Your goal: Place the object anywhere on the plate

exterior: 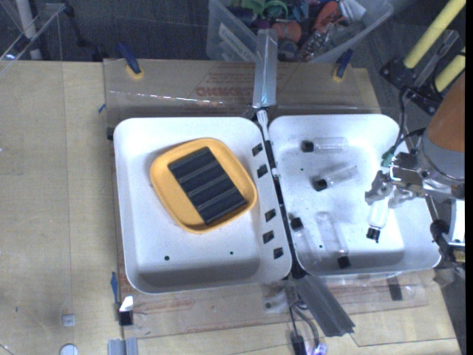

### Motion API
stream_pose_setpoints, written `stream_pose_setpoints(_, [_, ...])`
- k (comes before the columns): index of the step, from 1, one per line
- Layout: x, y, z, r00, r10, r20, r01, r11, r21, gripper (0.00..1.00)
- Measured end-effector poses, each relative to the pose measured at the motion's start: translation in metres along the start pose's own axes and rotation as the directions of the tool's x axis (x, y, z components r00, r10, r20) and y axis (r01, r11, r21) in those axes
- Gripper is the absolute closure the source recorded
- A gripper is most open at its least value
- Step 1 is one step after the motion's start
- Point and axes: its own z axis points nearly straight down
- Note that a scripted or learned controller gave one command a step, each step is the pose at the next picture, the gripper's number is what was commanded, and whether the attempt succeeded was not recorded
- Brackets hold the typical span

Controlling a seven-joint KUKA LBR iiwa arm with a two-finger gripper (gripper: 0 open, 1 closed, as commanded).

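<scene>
Near right of the right bin (pixel 355 124), a clear vial (pixel 377 219) with black cap hangs upright, held between the fingers of the claw (pixel 384 195), raised off the bin floor. Three more vials lie there. Left bin: yellow plate (pixel 203 184) carrying a dark ribbed block (pixel 207 185).
</scene>
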Motion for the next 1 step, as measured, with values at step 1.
stream_pose_setpoints(1, [0.0000, 0.0001, -0.0001, 1.000, 0.000, 0.000, 0.000, 1.000, 0.000, 0.00])
